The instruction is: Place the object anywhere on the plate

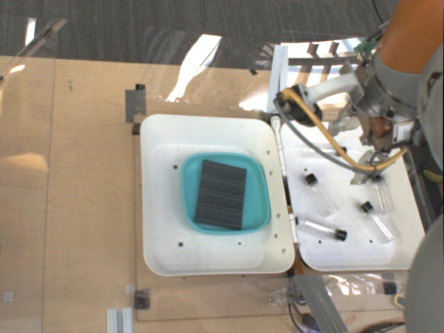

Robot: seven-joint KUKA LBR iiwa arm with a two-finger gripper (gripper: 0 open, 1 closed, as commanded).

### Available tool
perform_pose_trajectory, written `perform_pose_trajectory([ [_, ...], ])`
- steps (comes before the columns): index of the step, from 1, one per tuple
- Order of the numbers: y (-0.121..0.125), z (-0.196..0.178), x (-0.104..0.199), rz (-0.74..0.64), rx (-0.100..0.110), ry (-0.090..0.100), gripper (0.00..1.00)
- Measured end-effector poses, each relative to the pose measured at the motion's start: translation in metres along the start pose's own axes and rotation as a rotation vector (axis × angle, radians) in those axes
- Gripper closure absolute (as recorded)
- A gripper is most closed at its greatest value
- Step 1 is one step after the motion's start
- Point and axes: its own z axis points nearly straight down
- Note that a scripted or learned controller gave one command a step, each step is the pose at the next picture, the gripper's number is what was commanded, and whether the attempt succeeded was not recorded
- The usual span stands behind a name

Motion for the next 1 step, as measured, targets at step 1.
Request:
perform_pose_trajectory([
  [1,0.0164,-0.0001,-0.0036,-0.002,-0.003,-0.002,0.0],
])
